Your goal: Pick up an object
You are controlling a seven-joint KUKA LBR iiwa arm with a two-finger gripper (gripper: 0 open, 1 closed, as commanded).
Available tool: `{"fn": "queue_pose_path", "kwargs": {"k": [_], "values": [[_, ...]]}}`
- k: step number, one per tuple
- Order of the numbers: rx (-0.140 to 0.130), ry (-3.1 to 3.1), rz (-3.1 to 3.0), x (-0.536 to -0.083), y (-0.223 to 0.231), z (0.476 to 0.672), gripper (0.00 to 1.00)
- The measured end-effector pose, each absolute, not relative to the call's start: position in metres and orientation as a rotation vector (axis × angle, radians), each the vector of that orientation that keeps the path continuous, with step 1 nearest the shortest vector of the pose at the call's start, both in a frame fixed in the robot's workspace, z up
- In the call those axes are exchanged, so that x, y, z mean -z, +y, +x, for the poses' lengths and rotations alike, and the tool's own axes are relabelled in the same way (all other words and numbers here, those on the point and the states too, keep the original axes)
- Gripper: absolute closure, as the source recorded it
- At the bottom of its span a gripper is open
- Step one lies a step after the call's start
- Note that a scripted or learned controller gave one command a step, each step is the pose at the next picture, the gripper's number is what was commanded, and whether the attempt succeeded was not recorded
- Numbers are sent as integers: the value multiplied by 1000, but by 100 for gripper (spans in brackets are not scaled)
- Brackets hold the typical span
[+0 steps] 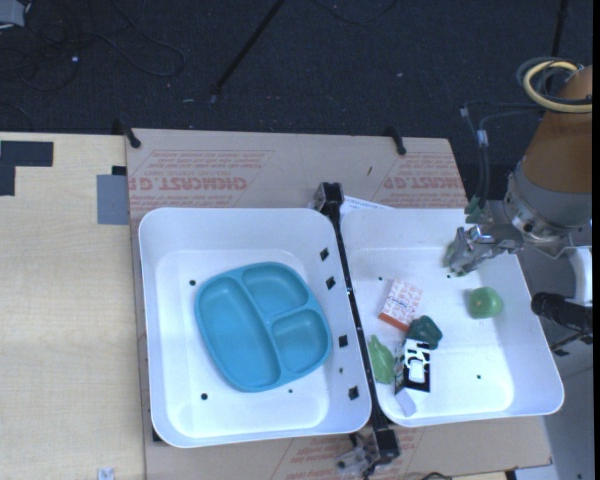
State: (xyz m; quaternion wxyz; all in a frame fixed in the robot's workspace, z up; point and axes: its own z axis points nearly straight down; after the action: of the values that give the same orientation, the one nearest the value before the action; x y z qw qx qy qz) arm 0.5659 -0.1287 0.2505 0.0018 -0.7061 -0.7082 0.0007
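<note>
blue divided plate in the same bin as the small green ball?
No. The blue divided plate lies in the left bin, while the small green ball sits in the right bin.

The cardboard sheet [230, 173] under the two bins carries red printed words. They stand upside down and mirrored in the camera view, and they seem to read "CHEMCAST GP", once near its left part and once more near its right part. A small orange and white packet [401, 303] in the right bin [520, 388] has print, but it is too small to read.
</note>
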Motion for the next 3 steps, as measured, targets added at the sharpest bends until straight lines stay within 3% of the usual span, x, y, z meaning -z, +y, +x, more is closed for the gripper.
{"fn": "queue_pose_path", "kwargs": {"k": [3], "values": [[-5,-2222,-2213,-230,30,590,100]]}}
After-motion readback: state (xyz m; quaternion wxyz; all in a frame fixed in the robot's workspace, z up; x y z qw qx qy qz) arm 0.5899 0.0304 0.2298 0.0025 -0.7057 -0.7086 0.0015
